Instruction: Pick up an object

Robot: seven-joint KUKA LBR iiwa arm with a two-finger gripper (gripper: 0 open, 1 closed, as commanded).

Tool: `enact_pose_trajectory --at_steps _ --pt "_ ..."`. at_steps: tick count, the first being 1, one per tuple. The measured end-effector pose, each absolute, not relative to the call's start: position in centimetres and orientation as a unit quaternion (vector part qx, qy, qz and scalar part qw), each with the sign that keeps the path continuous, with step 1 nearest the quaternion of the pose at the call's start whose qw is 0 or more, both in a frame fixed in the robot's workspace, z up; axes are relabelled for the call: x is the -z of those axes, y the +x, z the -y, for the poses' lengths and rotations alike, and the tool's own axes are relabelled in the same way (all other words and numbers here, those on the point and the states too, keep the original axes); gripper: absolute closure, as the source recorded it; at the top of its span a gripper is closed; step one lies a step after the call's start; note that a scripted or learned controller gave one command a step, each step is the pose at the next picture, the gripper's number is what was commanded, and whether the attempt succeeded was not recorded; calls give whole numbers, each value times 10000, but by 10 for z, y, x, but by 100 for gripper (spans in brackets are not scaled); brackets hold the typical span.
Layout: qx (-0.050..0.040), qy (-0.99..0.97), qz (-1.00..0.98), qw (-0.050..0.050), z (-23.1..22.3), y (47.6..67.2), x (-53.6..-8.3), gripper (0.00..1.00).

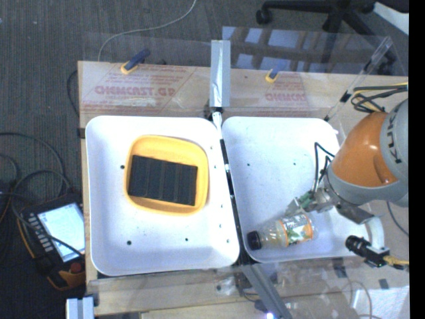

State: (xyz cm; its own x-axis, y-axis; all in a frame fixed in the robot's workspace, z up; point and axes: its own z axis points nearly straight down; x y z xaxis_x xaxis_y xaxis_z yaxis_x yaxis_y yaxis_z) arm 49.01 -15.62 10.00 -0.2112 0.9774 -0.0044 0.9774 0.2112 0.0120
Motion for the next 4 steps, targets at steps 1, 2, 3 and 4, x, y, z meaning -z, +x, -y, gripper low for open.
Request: enact_pose_trajectory --at_steps 1,2,3,4 --pt "-34 6280 -7782 52 156 490 -100 0" --pt "-55 6344 -7730 41 182 490 -92 0" --pt "-69 6337 -7735 56 181 493 -100 100" --pt "-69 6337 -7735 54 181 493 -100 0"
